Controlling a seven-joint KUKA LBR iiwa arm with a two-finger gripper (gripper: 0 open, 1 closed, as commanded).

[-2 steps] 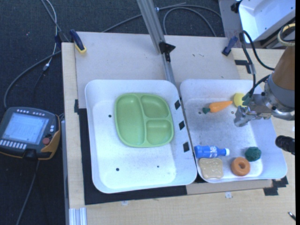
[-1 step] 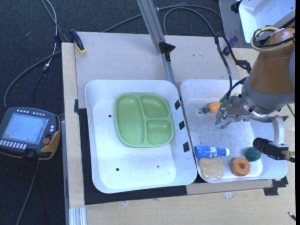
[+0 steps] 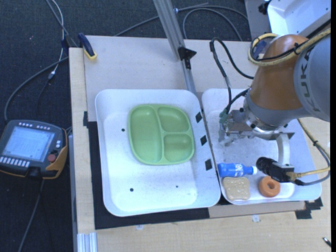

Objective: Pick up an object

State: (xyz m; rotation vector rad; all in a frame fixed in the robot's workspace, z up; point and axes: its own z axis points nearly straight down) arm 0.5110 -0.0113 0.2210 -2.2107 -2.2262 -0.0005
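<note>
Three small objects lie along the near edge of the right shallow white bin (image 3: 310, 159): a blue plastic tube with a white cap (image 3: 236, 169) on its side, a tan square slice of toy bread (image 3: 235, 188) just beside it, and an orange toy doughnut ring (image 3: 270, 187) to the right. The gripper (image 3: 229, 134) hangs over bare bin floor just beyond the tube, holding nothing visible; whether it is apart or together cannot be told. A green divided plastic plate (image 3: 160, 134) rests in the left white bin (image 3: 152, 196).
</note>
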